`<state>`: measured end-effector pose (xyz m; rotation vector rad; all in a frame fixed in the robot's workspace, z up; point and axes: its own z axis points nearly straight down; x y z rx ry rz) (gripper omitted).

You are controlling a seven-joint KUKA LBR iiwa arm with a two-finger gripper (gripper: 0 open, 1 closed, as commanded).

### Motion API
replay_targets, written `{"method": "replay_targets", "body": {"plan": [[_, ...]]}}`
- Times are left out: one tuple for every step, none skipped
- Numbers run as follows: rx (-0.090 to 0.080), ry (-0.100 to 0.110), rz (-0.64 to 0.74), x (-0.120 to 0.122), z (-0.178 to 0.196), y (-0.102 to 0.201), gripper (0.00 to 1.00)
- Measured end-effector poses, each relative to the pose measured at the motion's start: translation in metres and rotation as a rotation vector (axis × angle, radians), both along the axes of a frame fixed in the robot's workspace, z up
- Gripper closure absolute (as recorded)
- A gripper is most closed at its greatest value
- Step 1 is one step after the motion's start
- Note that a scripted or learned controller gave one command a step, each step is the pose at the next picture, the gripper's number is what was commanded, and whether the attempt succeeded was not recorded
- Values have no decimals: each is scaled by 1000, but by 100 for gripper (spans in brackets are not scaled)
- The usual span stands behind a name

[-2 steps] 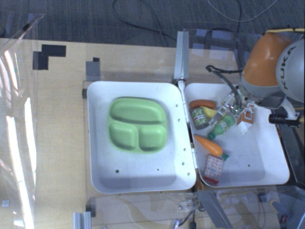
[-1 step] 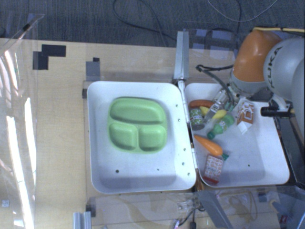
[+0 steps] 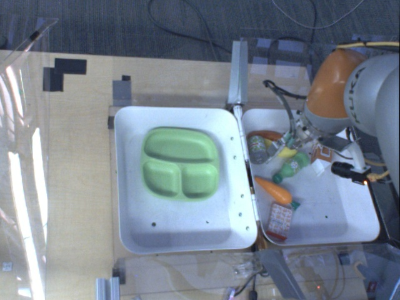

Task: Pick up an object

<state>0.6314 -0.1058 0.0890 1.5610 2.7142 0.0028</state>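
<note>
From my remote seat I see the grey arm with its orange band reaching in over the right-hand shallow white bin [image 3: 350, 227], its gripper [image 3: 294, 137] low over a cluster of small items at the bin's upper left. Whether the gripper is spread or closed I cannot tell; it is too small and tangled with the clutter.

The nearest candidate is a small green plastic bottle [image 3: 289, 168] lying tilted just below the gripper, beside a yellow banana-like piece [image 3: 282, 151] and a silvery can [image 3: 257, 145]. Nearer the bin's front lie an orange carrot-shaped toy [image 3: 274, 190] and a flat red-and-white packet [image 3: 280, 220], both apart from the cluster.

I judge the bottle light, rigid and rather slick, likely to roll or squirt sideways if pinched off-centre. I would take it across its round body near the middle, square to its long axis. The crowding neighbours could block one side.

The left-hand white bin [image 3: 131, 227] carries a green three-compartment plastic tray [image 3: 181, 163], well away on the worktop [image 3: 75, 167].
</note>
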Motion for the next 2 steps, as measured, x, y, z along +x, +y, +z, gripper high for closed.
{"method": "replay_targets", "body": {"plan": [[-6, -6, -177, -27, 1, 4, 0], [0, -12, -172, -24, 14, 9, 100]]}}
